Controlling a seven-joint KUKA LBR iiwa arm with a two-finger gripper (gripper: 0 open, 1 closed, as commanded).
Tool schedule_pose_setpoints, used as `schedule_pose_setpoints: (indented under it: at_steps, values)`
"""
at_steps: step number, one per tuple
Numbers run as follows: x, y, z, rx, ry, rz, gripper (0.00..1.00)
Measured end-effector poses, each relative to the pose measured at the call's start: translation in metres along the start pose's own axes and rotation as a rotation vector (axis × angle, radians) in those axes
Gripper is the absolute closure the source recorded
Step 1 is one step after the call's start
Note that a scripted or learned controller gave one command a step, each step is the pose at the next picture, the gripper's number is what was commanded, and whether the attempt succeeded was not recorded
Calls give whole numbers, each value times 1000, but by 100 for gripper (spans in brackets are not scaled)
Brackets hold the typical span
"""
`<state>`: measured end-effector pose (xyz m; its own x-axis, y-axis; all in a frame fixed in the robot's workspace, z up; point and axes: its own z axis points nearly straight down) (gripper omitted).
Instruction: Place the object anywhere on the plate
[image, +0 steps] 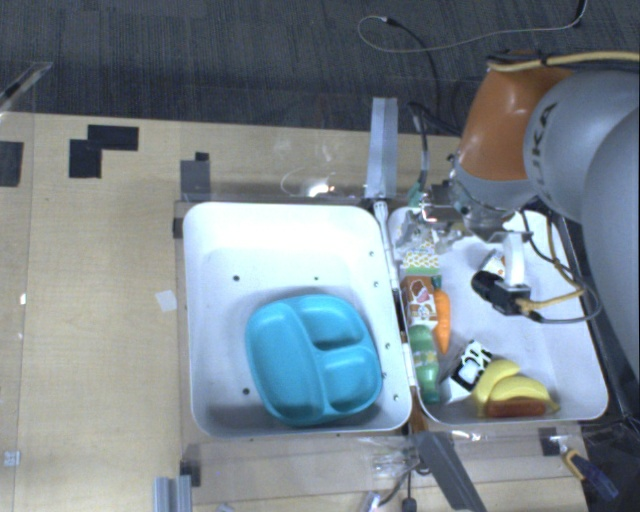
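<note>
Camera view: carton seemingly under end effector

Glossy blue plastic plate, smooth white bins, pale wood bench

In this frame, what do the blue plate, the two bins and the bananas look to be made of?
The blue plate: likely moulded plastic, one flat turquoise colour, matte, with soft rounded compartments. The left bin and right bin: seemingly smooth white plastic or coated metal, faintly glossy, with rounded corners and small dark holes in the left floor. The bananas: probably plastic toy fruit, judging by the even yellow.
</note>
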<state>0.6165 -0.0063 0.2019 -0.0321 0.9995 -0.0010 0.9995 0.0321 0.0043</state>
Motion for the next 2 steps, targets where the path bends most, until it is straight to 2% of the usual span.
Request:
schedule_pose_setpoints:
  at_steps: [1, 2]
  values:
    - [49, -71, 17, 2, 2, -52, 100]
    - [105, -126, 17, 4, 2, 126, 100]
